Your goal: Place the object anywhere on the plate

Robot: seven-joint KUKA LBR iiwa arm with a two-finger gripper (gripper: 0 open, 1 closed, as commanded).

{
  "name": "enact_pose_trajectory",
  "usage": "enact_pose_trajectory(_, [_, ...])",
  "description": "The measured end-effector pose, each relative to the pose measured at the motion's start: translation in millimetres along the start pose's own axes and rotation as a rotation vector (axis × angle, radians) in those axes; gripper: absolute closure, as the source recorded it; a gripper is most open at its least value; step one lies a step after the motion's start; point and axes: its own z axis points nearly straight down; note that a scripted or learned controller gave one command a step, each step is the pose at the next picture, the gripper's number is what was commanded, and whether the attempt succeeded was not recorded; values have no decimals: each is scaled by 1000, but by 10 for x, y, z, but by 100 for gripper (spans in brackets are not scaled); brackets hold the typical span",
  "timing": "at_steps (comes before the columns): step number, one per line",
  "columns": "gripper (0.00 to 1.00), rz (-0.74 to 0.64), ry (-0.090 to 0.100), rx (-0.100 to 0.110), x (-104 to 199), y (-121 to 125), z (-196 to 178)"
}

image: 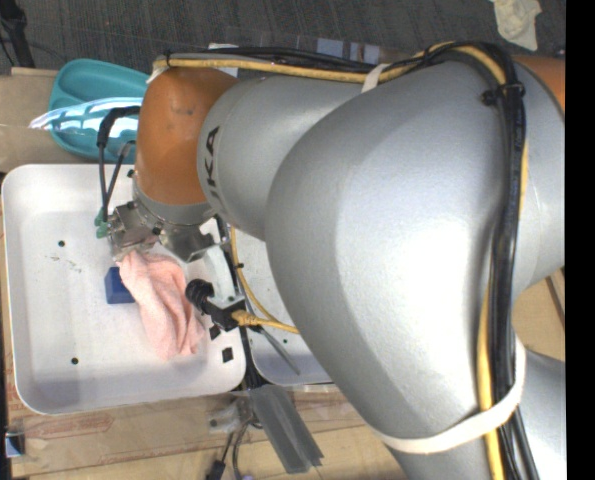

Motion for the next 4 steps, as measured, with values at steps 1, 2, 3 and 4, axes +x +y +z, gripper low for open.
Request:
enact_pose_trajectory(1, [100, -39, -1, 0, 455, -334, 100])
enact_pose_trajectory(2, [100, -75, -1, -2, 91, 311, -523])
enact_pose_trajectory(3, [100, -140, 1, -2, 466, 158, 525])
enact_pose_trajectory(4, [100, -260, -1, -4, -222, -114, -119])
